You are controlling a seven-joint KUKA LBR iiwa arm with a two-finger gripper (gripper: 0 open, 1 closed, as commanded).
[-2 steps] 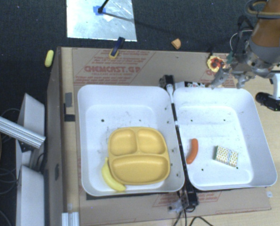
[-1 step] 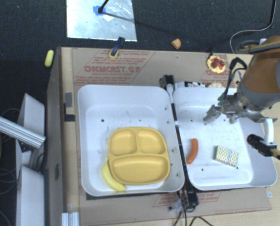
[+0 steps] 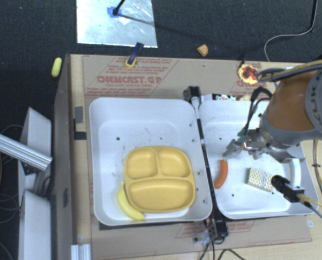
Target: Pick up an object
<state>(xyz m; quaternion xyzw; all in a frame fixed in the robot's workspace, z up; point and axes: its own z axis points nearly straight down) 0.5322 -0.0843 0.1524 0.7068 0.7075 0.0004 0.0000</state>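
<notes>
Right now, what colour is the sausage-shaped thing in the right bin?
Orange-red; the sausage shows plainly in the camera view.

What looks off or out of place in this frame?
Mostly loose bits outside the bins: a small yellow piece on the floor left of the bench and a tan scrap on the floor behind it. In the left bin, the banana sits wedged against the yellow divided plate. No spills or visible damage.

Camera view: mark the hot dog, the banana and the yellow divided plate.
hot dog [image 3: 221, 174], camera view, middle of its length, in the right bin.
banana [image 3: 127, 205], camera view, middle of the curved part showing beside the plate.
yellow divided plate [image 3: 159, 178], camera view, ridge between upper and lower compartments.
</notes>
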